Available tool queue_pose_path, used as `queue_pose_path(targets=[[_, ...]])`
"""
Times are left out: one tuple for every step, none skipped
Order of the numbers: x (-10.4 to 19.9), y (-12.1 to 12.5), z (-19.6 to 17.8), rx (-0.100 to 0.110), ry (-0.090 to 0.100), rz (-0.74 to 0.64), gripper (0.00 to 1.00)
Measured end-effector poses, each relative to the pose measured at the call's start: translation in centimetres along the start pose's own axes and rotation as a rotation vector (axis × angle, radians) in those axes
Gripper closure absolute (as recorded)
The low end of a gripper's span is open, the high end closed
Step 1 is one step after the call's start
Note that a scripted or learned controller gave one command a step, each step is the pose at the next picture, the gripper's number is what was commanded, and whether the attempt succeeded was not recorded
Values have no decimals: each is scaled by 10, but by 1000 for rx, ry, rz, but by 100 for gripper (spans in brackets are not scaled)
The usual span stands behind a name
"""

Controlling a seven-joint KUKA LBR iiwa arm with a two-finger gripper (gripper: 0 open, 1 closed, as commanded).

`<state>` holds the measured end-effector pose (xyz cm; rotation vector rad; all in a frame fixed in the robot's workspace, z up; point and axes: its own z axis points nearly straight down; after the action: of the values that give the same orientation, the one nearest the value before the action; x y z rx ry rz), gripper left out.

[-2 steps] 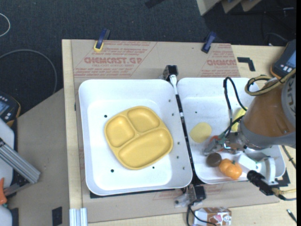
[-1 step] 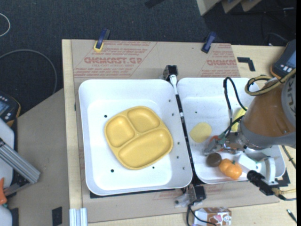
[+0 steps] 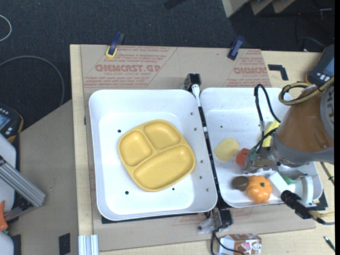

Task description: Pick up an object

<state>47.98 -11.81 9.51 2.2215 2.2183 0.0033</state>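
Item, right bin (image 3: 234,97): I logged the gripper (image 3: 255,161) low over its middle; grip state I could not tell. Red piece (image 3: 243,156) touched its left side. Yellow round (image 3: 227,149) lay further left; brown lump (image 3: 240,183) and orange pumpkin (image 3: 258,188) just below. Left bin (image 3: 106,142): one yellow divided plate (image 3: 156,154).

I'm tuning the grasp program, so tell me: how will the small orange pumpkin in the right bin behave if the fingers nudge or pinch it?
The pumpkin looks rounded and glossy, so it may roll or slip out of a pinch. It sits touching a brown object near the bin's front wall, so a nudge would likely shove both. It is probably light.
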Motion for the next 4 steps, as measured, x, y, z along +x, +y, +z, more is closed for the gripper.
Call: queue_pose_path(targets=[[22, 52, 11, -1, 0, -6, 100], [18, 103, 10, -2, -1, -4, 100], [-11, 155, 13, 16, 1, -3, 100], [-76, 178, 16, 42, 3, 0, 100]])
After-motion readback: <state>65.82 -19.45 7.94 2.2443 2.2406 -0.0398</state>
